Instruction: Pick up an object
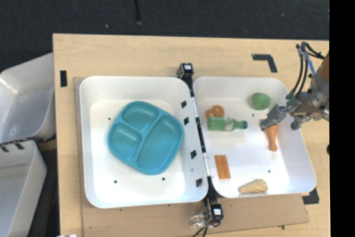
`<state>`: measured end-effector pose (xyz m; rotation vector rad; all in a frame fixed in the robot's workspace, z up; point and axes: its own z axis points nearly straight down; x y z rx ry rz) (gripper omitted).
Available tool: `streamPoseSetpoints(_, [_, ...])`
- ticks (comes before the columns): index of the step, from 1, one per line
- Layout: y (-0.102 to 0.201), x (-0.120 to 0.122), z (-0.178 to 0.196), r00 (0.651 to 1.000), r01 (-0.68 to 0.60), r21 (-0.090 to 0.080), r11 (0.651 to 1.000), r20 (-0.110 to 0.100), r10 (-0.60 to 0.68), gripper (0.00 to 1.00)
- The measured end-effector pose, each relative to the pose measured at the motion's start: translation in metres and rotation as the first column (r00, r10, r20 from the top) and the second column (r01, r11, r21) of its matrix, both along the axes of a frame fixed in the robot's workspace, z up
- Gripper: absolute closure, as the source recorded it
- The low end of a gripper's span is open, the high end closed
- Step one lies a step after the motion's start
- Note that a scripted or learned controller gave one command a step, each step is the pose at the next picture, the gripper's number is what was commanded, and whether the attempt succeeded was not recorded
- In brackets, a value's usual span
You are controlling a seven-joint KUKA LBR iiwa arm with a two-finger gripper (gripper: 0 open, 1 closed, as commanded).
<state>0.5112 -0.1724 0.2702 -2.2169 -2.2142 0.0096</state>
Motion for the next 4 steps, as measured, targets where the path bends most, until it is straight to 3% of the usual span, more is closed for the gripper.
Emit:
streamPoseSetpoints(1, [0.0,0.002,0.006,1.0,-0.003,-0.003,1.0,0.012,0.003,0.0])
streamPoseSetpoints(2, [-0.006,0.006,-0.055,1.0,-0.001,-0.003,1.0,0.007,0.001,0.0])
streamPoseSetpoints(4, [-0.001,0.006,-0.141,1.0,0.002,-0.003,1.0,0.008,-0.002,0.0])
